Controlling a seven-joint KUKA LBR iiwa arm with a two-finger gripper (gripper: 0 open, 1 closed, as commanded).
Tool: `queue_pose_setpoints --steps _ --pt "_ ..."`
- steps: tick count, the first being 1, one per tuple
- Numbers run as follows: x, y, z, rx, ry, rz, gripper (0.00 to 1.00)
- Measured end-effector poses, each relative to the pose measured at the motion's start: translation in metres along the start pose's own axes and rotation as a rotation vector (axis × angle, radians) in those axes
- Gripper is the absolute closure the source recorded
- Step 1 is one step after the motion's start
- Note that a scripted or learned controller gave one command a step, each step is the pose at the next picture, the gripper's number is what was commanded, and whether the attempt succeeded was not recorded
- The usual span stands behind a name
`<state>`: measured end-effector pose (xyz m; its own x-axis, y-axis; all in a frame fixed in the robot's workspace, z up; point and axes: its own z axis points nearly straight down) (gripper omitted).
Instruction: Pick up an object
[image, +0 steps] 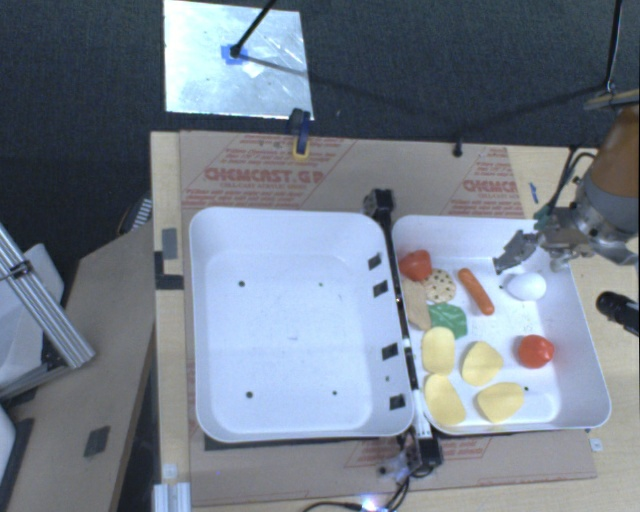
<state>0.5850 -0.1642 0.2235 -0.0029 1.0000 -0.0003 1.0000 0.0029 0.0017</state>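
Observation:
My gripper (528, 262) hangs over the far right part of the right bin (585, 345), open, with nothing between its fingers. A white egg-shaped object (524, 287) lies in the bin just below and in front of it. Left of the egg are an orange carrot-like stick (476, 291), a speckled cookie (438, 288) and a red round piece (415, 265). A green piece (449, 318), a second red round piece (535, 350) and several yellow pieces, one at the front (500, 401), fill the front half.
The left bin (215, 330) stands beside the right one, joined by a black clipped divider (392, 300). Both rest on a cardboard sheet (260, 170). A metal frame (40, 310) stands at the far left.

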Motion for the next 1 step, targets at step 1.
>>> queue_pose_setpoints --steps 1 --pt "0.0639 0.0163 0.1179 0.003 0.003 -0.006 0.00"
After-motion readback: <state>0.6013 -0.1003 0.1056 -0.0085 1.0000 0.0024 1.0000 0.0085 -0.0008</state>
